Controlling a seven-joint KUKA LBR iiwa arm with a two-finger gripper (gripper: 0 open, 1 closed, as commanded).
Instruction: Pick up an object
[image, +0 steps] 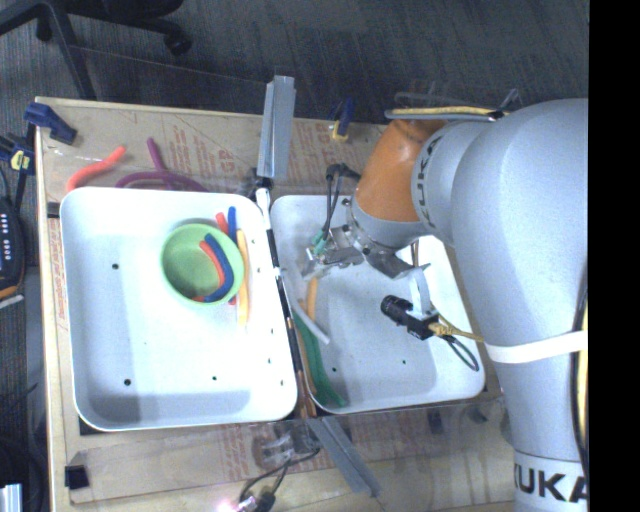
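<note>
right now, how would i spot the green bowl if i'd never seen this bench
Find the left bin, the one away from the arm. The green bowl sits in its upper middle, round and pale green. Red, blue and yellow sticks curve along its right rim; nothing else in that bin is round.

We see a dark grey carpet floor (300, 40) beyond the bench, well above the gripper (325, 255) in the view. At the top left, far from the gripper, the black legs of an office chair (100, 25) stand on this carpet. The bench top (200, 125) is light brown wood with faint red printing on it. A blue clamp (48, 120) sits at its far left corner, and another blue clamp (343, 115) is on the edge just above the gripper. The light is even and soft, with weak shadows.
</note>
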